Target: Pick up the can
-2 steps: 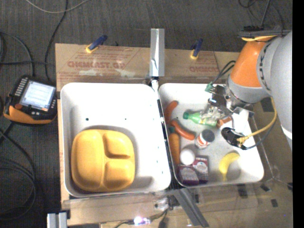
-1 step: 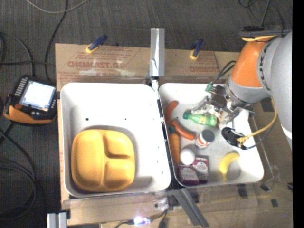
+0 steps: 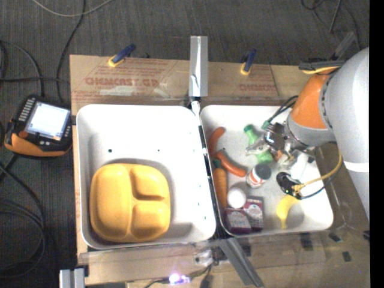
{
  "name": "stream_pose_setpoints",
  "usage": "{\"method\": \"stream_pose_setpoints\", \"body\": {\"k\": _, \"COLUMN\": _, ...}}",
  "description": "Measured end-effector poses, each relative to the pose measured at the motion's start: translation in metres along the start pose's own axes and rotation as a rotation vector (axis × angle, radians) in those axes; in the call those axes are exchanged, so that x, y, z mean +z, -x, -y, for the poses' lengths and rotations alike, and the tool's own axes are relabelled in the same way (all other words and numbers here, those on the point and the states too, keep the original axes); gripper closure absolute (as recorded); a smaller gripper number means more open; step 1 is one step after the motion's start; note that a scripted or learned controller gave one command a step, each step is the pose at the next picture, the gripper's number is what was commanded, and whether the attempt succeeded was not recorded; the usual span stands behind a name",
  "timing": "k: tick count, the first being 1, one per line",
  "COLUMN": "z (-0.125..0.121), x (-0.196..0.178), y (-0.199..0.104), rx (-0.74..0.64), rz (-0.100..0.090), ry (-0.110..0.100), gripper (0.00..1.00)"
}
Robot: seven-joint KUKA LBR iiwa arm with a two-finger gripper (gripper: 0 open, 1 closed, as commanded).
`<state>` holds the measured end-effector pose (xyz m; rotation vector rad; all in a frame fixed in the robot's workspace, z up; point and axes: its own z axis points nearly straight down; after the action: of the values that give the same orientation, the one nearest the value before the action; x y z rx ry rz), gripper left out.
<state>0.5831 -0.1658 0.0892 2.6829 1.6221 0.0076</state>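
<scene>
A slanted overhead view of two shallow white bins side by side. A grey arm with an orange band reaches in from the right, and its gripper (image 3: 271, 144) hangs low over the right bin (image 3: 315, 219). Glare and clutter around the tool hide its state, so it cannot be told whether it is open or closed, and nothing can be seen held in it. The can (image 3: 259, 175), small with a pale top and a red band, sits just beside the gripper on its near side, toward the front wall of the bin. A green object (image 3: 254, 135) lies right against the gripper, on its left and partly under it. Two orange-red sausages (image 3: 230, 163) lie a little further to the gripper's left. A carrot (image 3: 221, 186), a white egg (image 3: 236, 197) and a purple box (image 3: 245, 215) are beyond the can from the gripper, and a yellow banana (image 3: 285, 210) is on the gripper's near right. The left bin (image 3: 120, 125), well away to the gripper's left, holds a yellow divided plate (image 3: 130, 201). The main risk, judging from this layout, is grasping the wrong thing. The green object is closer to the tool than the can, so a straight descent could close on it instead. The nearer sausage almost touches the can and could be pinched with it. A glancing contact could also tip or roll the small can away.
</scene>
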Motion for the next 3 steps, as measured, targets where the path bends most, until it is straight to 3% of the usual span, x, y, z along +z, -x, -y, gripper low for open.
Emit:
{"method": "stream_pose_setpoints", "body": {"k": 1, "z": 0.000, "x": -0.008, "y": 0.001, "rx": -0.001, "rz": 0.005, "ry": -0.003, "gripper": 1.00}}
{"method": "stream_pose_setpoints", "body": {"k": 2, "z": -0.023, "x": -0.088, "y": -0.032, "rx": 0.398, "rz": 0.009, "ry": -0.010, "gripper": 1.00}}
{"method": "stream_pose_setpoints", "body": {"k": 3, "z": -0.023, "x": -0.088, "y": -0.033, "rx": 0.398, "rz": 0.009, "ry": -0.010, "gripper": 0.00}}
